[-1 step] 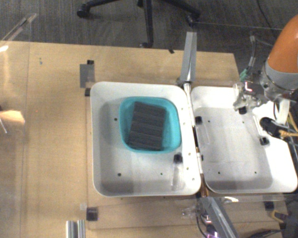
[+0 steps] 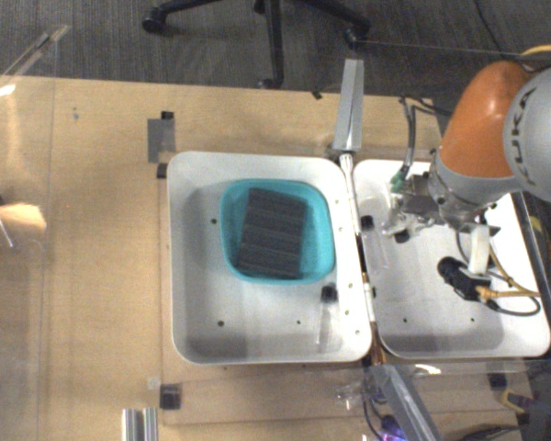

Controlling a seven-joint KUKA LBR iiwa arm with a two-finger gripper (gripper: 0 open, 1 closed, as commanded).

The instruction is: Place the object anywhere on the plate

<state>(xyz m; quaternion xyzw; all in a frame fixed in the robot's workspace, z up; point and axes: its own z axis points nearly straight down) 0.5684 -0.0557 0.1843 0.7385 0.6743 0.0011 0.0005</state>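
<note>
Plate [image 2: 323, 232]: a teal, rounded-square dish sitting in the left bin [image 2: 193, 274], a little above that bin's middle.
Object [image 2: 274, 234]: a dark grey ribbed block lying flat on the plate, roughly centred, its long side running up and down the view with a slight tilt.
Arm [image 2: 505, 136]: grey with a big orange band, coming in from the right and hanging over the right bin [image 2: 441, 333].
Gripper [image 2: 406, 211]: over the upper left part of the right bin, near the wall the two bins share; from where I stand it is a cluster of metal parts and I cannot tell how it is set or whether it has hold of anything.
Cables [image 2: 482, 288]: black and yellowish leads trailing below the wrist across the right bin's floor.
Bench [image 2: 73, 292]: light wood, with the base of an office chair [image 2: 266, 16] on the carpet behind it.
</note>
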